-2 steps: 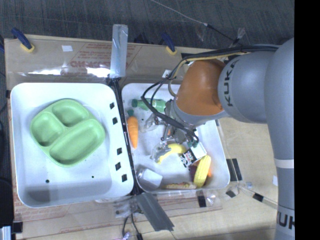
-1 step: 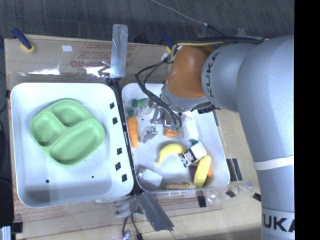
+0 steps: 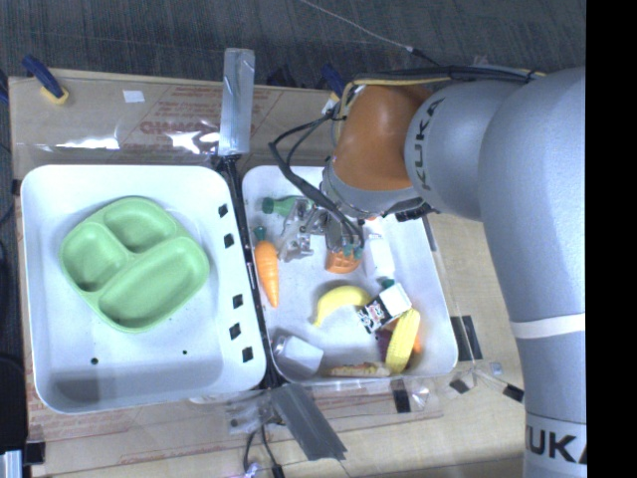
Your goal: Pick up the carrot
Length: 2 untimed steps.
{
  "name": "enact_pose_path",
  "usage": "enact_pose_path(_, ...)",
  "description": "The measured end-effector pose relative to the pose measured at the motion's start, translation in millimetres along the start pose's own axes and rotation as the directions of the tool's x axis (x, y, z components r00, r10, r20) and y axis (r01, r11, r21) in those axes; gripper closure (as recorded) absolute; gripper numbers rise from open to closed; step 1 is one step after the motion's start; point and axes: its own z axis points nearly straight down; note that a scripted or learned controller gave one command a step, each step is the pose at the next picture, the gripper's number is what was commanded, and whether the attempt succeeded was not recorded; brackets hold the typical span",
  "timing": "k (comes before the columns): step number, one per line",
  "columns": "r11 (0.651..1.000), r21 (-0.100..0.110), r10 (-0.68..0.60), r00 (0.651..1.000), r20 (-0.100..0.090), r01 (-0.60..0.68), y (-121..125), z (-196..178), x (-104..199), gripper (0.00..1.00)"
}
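The carrot (image 3: 267,273) lies lengthwise along the left wall of the right bin (image 3: 438,297), its green top pointing to the back. My gripper (image 3: 311,235) hangs low over the middle of that bin, just right of the carrot's top end and apart from it. Nothing is visibly held in it. The orange wrist band and the grey arm cover the bin's back right part.
Around the gripper lie a green item (image 3: 282,205), a small orange item (image 3: 343,260), a banana (image 3: 338,301), a white bottle (image 3: 381,257), a yellow item (image 3: 403,339) and a grey piece (image 3: 299,353). The left bin (image 3: 40,297) holds a green divided plate (image 3: 135,262).
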Motion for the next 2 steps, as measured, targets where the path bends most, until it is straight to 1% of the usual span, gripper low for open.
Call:
enact_pose_path(1,0.966,-0.002,-0.26,0.966,0.003,0.26,67.1,-91.3,-17.6,1.0)
enact_pose_path(2,0.995,-0.003,0.101,0.995,-0.003,-0.101,172.1,-89.2,-3.1,1.0)
